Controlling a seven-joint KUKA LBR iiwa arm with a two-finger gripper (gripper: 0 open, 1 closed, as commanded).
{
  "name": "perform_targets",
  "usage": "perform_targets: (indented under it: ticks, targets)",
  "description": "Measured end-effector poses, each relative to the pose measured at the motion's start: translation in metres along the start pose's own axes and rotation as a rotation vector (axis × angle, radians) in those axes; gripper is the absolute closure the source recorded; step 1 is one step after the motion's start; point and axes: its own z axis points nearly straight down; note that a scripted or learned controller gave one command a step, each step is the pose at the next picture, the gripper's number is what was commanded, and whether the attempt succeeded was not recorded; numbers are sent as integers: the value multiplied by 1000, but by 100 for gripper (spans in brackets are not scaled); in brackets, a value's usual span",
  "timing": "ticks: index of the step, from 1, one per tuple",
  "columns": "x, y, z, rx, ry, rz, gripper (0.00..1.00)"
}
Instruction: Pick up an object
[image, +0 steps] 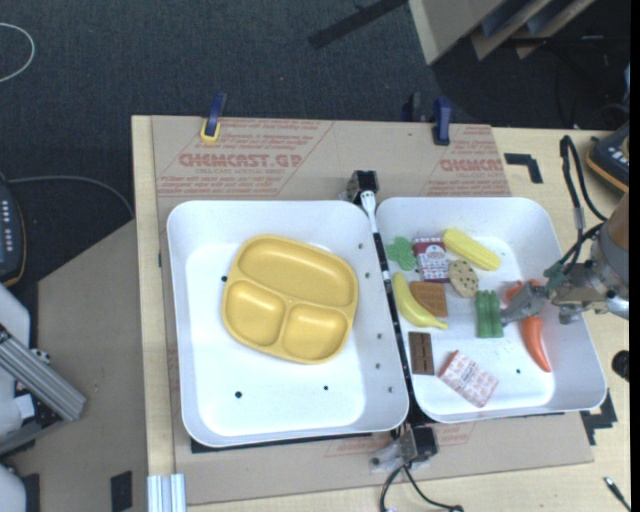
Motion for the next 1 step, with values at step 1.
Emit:
perform_targets:
  ticks: [1]
  targets:
    - [0, 3, -6, -13, -3, -4, 0]
